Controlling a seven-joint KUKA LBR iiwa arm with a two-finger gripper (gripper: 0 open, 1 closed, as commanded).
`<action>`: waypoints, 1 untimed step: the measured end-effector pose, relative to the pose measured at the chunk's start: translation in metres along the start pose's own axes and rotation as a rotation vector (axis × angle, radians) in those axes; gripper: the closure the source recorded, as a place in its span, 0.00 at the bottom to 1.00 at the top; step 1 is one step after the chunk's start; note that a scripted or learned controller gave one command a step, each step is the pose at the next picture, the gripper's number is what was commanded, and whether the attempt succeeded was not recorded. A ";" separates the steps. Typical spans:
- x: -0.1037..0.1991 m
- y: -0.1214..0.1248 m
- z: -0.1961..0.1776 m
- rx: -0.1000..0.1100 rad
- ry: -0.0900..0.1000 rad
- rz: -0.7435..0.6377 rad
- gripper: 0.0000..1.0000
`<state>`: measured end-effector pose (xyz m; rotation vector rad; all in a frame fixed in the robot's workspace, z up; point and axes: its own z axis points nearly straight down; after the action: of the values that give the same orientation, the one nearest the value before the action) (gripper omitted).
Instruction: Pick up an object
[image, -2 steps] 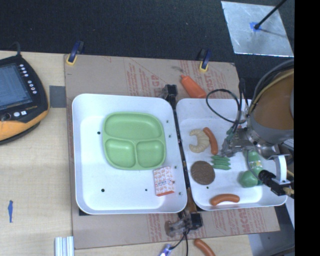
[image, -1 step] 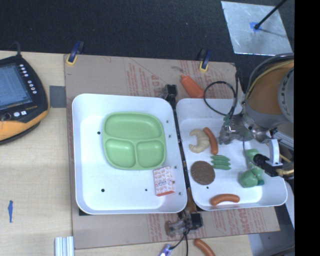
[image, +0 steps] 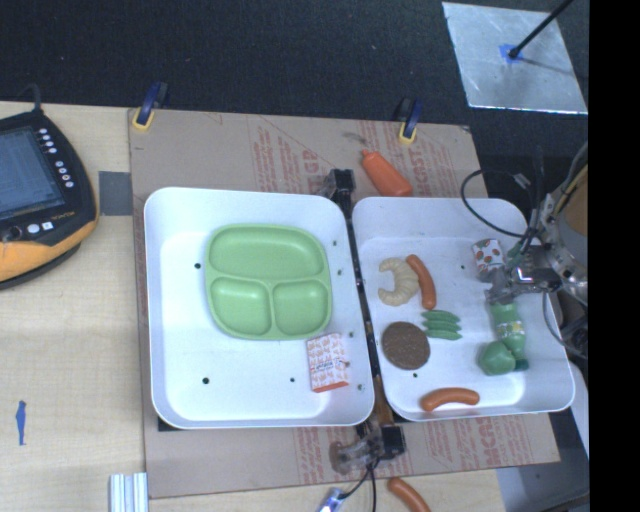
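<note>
Pale wood bench (image: 70, 330), brown cardboard sheet (image: 250, 150), dark floor (image: 250, 40); pincer (image: 508, 282) state unclear.

Even, fairly bright overhead light across the bench; both white bins (image: 160, 300) read clean w/o blown-out glare. Soft, faint shadows only, e.g. under the green tray (image: 268, 280) in the left bin. Above the bins, the floor goes near-black, except a pale patch (image: 520, 60) at upper right. Pic is low-res and slightly soft overall; small items right of the tray look fuzzy, and the gripper (image: 510, 280) at the right bin's edge is blurred.
</note>
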<state>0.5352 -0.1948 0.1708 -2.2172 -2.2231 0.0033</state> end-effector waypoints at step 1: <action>0.078 0.050 0.049 0.001 0.000 -0.005 0.00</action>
<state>0.5853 -0.1165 0.1217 -2.2112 -2.2280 0.0049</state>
